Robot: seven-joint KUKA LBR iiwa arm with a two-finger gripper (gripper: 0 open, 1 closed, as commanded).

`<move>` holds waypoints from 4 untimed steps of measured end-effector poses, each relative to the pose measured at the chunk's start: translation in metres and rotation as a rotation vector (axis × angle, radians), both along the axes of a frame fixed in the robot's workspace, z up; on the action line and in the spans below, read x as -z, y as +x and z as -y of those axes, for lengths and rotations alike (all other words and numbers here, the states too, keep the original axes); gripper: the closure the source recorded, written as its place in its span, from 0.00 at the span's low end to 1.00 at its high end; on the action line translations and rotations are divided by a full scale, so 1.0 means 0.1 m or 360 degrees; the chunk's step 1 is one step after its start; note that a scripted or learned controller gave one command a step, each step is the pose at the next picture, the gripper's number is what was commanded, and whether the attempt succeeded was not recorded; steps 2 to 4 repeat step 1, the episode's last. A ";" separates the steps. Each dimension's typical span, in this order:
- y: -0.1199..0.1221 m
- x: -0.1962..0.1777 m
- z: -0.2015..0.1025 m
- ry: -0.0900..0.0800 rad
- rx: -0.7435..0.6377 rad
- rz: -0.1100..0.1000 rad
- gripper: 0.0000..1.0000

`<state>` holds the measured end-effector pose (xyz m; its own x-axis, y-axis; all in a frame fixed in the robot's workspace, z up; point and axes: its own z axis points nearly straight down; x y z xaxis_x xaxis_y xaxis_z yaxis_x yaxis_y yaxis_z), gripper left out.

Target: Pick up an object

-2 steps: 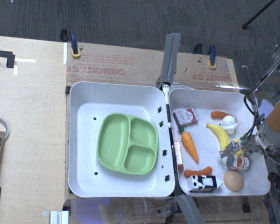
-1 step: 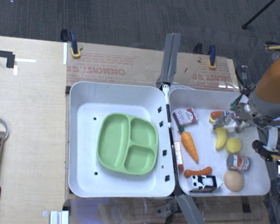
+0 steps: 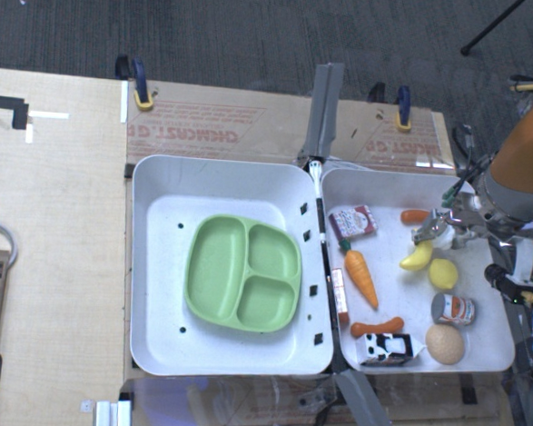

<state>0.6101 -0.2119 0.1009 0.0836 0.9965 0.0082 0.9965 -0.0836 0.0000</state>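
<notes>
Tool (image 3: 437, 228) position first: you see it low over the right bin (image 3: 404, 295), toward that bin's 1 o'clock area, with the grey arm and its orange band (image 3: 525, 153) coming in from 3 o'clock. You cannot tell from this slant whether the tool is spread or pressed together (its metal parts blur into one bright cluster), and nothing is visibly pinched in it.

Your candidate objects all lie in the right bin. The banana (image 3: 416, 256) sits just at the tool's 7 o'clock, very near it; whether they touch you cannot tell. The lemon (image 3: 443, 274) lies just beside the banana at its 4 o'clock. A small can (image 3: 454, 309) is at the lemon's 5 o'clock, and a tan ball (image 3: 445, 344) lies near the can at its 6 o'clock. The carrot (image 3: 362, 278) lies on a slant at the bin's 9 o'clock side, with a red and white packet (image 3: 350, 223) at its 12 o'clock. A black and white box (image 3: 386, 350) rests at the bin's 7 o'clock edge, an orange sausage shape (image 3: 376, 328) touching its top. A small orange piece (image 3: 414, 216) lies at the tool's 10 o'clock.

The left bin (image 3: 138, 244) holds a green divided plate (image 3: 244, 274), well apart from the tool. Both bins sit on the counter (image 3: 49, 201).
</notes>
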 end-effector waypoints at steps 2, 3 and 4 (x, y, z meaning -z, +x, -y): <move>-0.94 -1.30 -0.45 -0.0013 -0.0319 -0.0003 1.00; -0.94 -1.30 -0.45 -0.0013 -0.0319 -0.0003 1.00; -0.94 -1.30 -0.45 -0.0013 -0.0319 -0.0003 1.00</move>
